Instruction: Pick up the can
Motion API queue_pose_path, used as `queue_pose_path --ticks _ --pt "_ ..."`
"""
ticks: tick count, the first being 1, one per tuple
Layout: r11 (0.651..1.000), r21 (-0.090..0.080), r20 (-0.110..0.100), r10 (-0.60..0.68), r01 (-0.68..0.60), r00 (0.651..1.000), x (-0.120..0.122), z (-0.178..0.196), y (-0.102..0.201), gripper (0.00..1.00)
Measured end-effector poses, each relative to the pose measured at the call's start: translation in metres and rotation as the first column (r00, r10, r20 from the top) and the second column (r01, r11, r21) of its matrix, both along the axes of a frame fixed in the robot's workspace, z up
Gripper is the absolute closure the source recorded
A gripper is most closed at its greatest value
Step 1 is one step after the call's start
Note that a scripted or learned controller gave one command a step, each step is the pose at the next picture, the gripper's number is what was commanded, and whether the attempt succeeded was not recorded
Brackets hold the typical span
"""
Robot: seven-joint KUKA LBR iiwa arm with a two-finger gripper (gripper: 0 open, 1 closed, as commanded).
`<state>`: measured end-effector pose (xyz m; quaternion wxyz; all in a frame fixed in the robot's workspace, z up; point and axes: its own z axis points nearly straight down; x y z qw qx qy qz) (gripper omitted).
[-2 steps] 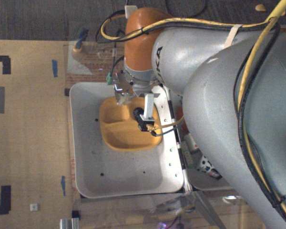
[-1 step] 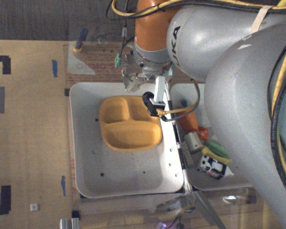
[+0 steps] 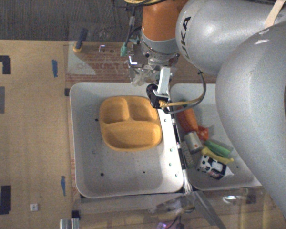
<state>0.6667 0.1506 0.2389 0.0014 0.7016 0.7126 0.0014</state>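
Hanging over the far rim of the left bin (image 3: 81, 128), the claw (image 3: 144, 75), whose state I could not tell, risked missing the can (image 3: 193, 140), which lay crowded among clutter in the right bin (image 3: 243, 178).

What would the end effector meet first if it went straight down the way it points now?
Probably the far rim of the left white bin, just beyond the yellow divided plastic plate. The end effector hangs over that edge, though depth is unclear from this single slanted view.
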Motion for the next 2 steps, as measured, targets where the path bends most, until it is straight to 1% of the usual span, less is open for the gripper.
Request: queue_pose_path --ticks 1,2 --pt "0.998 0.000 -0.007 -0.061 0.061 0.998 -0.006 -0.062 0.031 1.00" --pt "0.992 0.001 -0.002 -0.129 0.129 0.992 0.000 -0.003 0.048 1.00"
